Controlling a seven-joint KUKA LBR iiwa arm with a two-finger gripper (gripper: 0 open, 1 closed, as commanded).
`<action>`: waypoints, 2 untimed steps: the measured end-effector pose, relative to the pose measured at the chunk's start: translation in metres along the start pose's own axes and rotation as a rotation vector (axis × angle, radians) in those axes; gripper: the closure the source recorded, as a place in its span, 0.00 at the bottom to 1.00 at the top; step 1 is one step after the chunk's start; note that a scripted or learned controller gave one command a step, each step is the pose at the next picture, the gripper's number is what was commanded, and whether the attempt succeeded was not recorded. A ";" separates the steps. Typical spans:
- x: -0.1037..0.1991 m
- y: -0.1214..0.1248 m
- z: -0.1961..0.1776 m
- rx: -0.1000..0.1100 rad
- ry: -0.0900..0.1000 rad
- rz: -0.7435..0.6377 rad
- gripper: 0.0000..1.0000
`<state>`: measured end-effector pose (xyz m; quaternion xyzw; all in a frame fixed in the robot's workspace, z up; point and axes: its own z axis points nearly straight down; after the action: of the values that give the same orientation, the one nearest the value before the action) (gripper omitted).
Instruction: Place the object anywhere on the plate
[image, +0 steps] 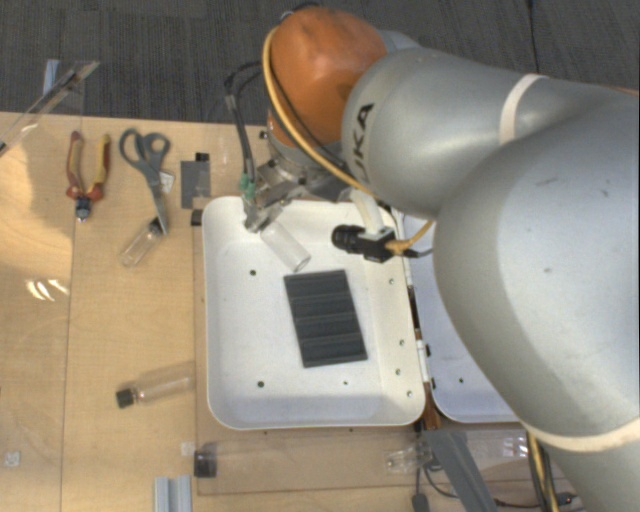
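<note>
Now hand (257, 218) clamped on clear vial (284, 244), above dark ridged plate (325, 317).

bench (100, 330) | 2 white bins (230, 400) | pliers (85, 170) | scissors (150, 170) | 2 clear tubes (155, 385)

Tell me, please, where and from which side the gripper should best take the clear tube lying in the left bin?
Probably across the middle of the clear tube, from straight above. It lies flat and slanted on the bin floor, near the dark ridged plate, so its round sides are free for the gripper.
</note>
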<state>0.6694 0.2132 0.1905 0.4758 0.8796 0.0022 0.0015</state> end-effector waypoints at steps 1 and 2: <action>0.033 -0.066 0.063 0.000 0.001 -0.217 1.00; -0.012 -0.037 -0.012 -0.003 -0.002 -0.516 1.00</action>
<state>0.6448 0.1829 0.2024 0.2354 0.9719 0.0027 0.0038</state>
